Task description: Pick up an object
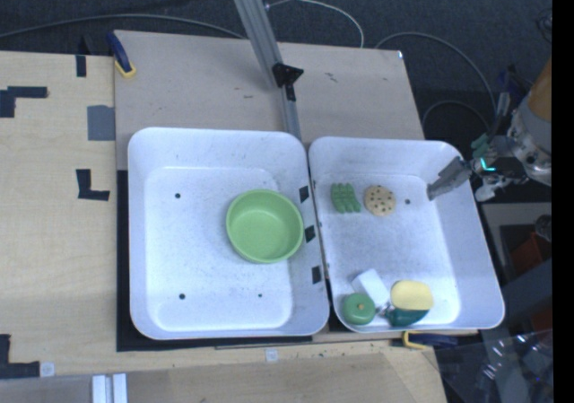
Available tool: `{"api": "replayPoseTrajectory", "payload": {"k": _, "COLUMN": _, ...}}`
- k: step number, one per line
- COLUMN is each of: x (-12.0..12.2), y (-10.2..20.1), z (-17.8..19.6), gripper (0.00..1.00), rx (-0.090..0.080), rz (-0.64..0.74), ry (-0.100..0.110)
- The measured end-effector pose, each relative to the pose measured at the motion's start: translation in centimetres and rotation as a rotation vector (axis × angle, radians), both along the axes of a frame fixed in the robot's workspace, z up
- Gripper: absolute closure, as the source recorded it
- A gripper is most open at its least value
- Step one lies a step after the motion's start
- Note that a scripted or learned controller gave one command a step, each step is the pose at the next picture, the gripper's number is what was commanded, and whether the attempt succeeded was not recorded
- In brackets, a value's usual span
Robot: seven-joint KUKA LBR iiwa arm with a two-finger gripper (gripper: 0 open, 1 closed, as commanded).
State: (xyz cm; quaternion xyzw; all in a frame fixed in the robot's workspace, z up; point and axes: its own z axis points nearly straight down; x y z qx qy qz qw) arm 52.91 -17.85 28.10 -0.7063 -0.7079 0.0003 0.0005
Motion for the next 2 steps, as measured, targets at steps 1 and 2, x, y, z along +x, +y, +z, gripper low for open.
{"api": "replayPoseTrajectory", "payload": {"k": 1, "x": 0.9, "y": -0.2, "z": -5.3, "gripper": 0.0, "rx": 0.0, "rz": -0.001, "ry": 0.005}}
{"api": "replayPoseTrajectory", "payload": {"k": 2, "x": 0.6, "y": -0.2, "z": -9.6, "gripper": 0.0, "rx": 0.0, "rz": -0.001, "ry": 0.006}}
